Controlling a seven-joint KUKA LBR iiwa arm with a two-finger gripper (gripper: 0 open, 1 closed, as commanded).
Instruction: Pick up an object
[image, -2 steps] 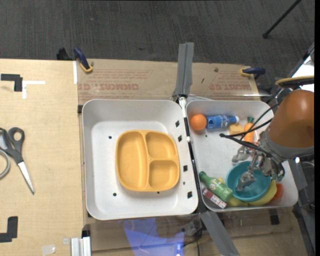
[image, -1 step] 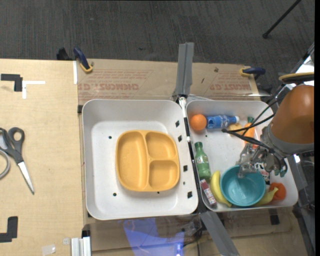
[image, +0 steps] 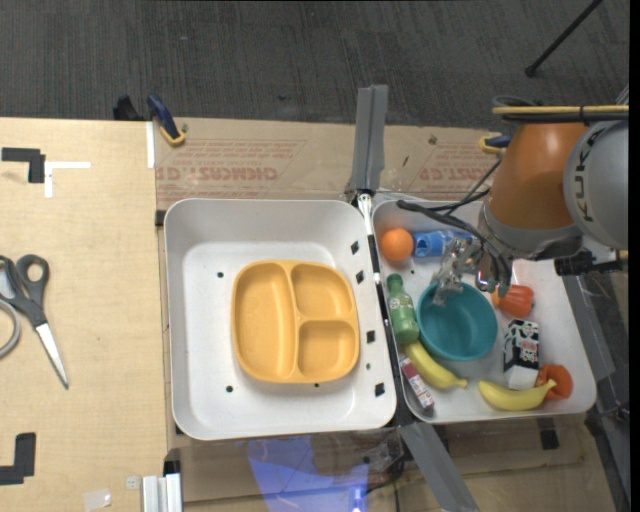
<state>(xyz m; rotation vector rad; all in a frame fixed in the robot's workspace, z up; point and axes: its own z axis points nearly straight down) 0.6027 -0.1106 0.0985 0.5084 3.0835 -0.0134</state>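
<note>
Teal bowl (image: 458, 325): lies in the right bin (image: 583, 398), directly below the gripper (image: 455, 268), far rim just under the tool tip. Taken as the likeliest target, though the task names no particular object.

Gripper: poised low over the bowl's far rim, hanging from the grey and orange arm (image: 540, 180). Whether apart, together or clamped on anything cannot be told (metal parts and cable overlap at this angle). Nothing seen held.

Neighbours noted, relative to the gripper:
- orange ball (image: 397, 244) to its left, near;
- blue item (image: 432, 243) just beside, left and slightly beyond;
- green bottle (image: 402, 308) left and nearer the camera, beside the bowl;
- red-orange piece (image: 515, 298) to the right, near;
- milk carton (image: 520, 352) right and nearer the camera, next to the bowl;
- two bananas (image: 435, 368), (image: 515, 393) well past the bowl on its near side.

Yellow divided plate (image: 295, 322) well off to the left, in the other bin (image: 185, 400).

Step in hand, judged: approach and descent onto the bowl's rim; grasp not yet confirmed.

Next move calls for: straddling the thin rim, one side inside and one outside, closing firmly, then lifting straight up. Risk: a smooth, curved wall may slip or tip the bowl against the bottle and carton.
</note>
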